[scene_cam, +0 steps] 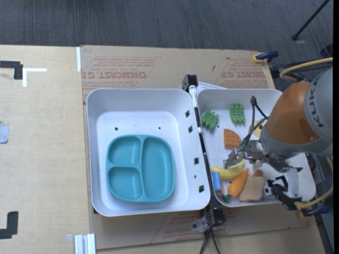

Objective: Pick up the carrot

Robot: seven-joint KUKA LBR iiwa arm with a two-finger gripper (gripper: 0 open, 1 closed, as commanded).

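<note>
The carrot is orange with a green top and lies slanted in the right bin near its front wall. It sits between a yellow banana and a tan bread slice. My gripper hangs just above the banana and the carrot's upper end, reaching in from the right. Its fingers stand open with nothing between them. The arm's orange band covers the right part of the bin.
The right bin also holds two green toys, an orange waffle-like piece and a small blue item. A teal divided plate lies in the left bin. The divider wall between the bins is close to the carrot's left.
</note>
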